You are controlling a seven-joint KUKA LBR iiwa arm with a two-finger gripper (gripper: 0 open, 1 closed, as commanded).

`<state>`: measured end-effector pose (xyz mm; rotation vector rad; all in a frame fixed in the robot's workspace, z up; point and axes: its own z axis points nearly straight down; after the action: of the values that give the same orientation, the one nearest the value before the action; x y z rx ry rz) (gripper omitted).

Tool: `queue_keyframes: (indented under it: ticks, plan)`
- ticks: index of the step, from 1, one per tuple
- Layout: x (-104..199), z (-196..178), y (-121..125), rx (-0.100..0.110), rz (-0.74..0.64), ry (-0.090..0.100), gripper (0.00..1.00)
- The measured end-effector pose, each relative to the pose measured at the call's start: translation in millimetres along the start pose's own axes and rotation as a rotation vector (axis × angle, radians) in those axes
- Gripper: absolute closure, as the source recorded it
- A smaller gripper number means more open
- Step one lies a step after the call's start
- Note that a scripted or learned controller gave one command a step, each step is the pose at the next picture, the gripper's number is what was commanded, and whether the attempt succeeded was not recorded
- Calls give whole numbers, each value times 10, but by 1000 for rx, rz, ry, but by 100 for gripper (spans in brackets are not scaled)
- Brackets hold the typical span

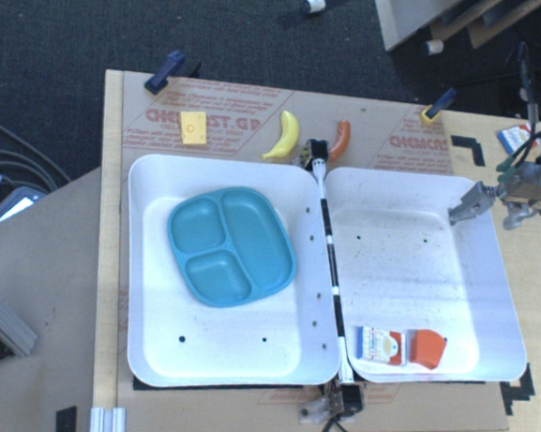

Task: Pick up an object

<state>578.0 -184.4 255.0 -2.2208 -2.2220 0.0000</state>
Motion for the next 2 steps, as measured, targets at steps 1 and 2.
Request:
queue_keyframes:
  ticks: [1,2]
  plan:
    - [378,1691,-288,0,1,0,0]
    - [-28,1698,533,-1,0,-1,0]
